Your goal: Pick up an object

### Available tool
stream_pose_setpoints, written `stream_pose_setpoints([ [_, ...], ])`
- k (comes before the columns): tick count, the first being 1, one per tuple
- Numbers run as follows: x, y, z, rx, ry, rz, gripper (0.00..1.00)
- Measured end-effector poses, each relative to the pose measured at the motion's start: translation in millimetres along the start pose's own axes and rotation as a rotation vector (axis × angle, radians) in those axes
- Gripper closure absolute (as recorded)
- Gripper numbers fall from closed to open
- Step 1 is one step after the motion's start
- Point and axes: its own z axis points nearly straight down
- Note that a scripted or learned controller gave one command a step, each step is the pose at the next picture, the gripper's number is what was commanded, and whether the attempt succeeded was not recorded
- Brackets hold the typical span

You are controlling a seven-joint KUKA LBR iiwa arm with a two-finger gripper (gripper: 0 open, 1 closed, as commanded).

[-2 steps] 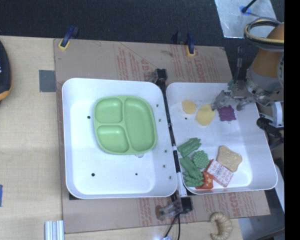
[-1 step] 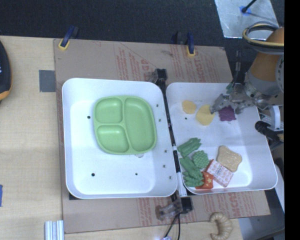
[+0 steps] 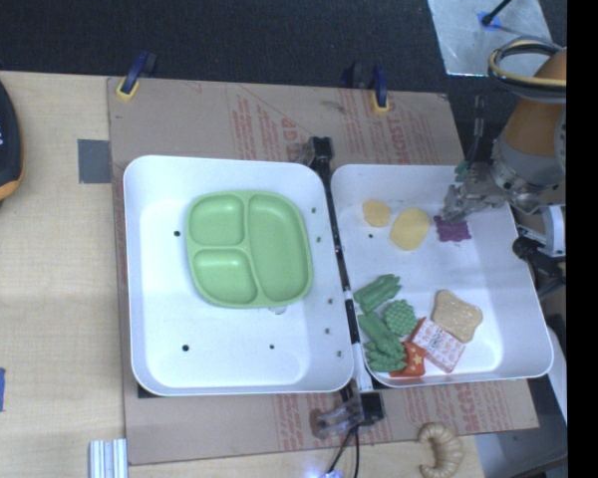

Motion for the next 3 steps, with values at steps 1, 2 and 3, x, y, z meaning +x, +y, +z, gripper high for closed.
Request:
stream_pose_setpoints([
  [1,0.2,-0.2,0.6,0.001,0.000,-0.001,0.00],
  [2,0.3,9.0,11.8,-0.003,-0.001,0.003,0.00],
  [3,0.5,-9.3,8.7,0.001,0.001,0.006,0.00],
])
